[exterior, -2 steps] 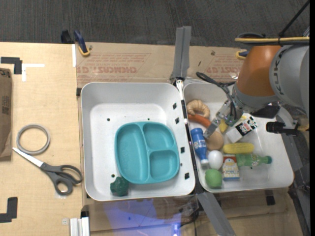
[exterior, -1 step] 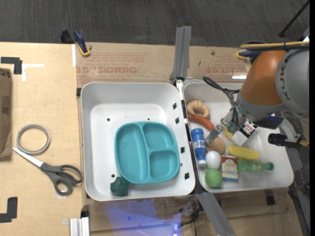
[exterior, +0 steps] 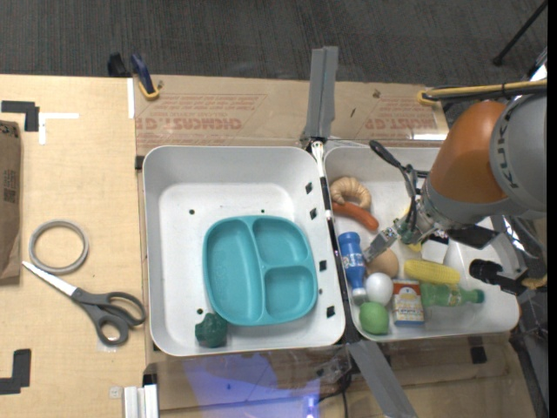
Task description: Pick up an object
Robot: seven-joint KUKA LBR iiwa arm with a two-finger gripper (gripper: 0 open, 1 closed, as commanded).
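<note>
Although the gripper [exterior: 389,244] is down in the right bin [exterior: 500,320], just at 1 o'clock of the tan egg [exterior: 385,262], its opening cannot be told. No object looks lifted; the pick seems not yet done.

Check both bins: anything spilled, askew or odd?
Nothing spilled or damaged. The toy food is crowded into the right white bin; the left white bin has a teal divided plate, sitting slightly askew, and a small dark green lump at its corner.
</note>
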